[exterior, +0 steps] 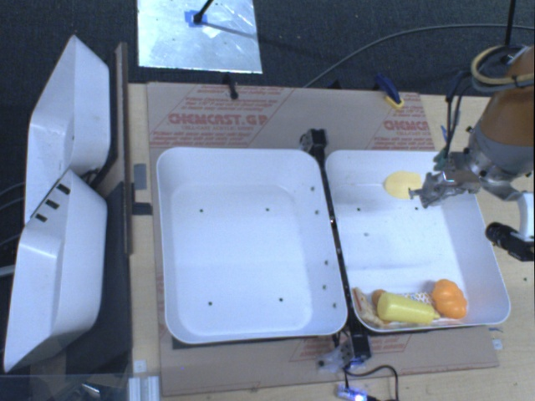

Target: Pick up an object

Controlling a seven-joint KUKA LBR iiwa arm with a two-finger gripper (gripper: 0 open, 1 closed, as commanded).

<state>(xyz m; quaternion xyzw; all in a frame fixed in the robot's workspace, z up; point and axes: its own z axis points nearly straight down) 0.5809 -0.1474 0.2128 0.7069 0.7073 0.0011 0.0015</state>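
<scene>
In the right bin [380, 249] a flat pale yellow object [401, 182] lies near the far wall. My gripper [428, 192] hangs just to its right, fingertips close to its edge, with nothing seen between the fingers. At the bin's near edge lie a yellow banana-like piece [405, 309], an orange round object [450, 298] and a small brown item [378, 296].
The left bin [242, 241] sits beside the right one, a black divider clamp [316, 140] between them at the far side. White bin lids [63, 199] lean at the far left. A blue and yellow clamp [389, 92] rests on the cardboard behind.
</scene>
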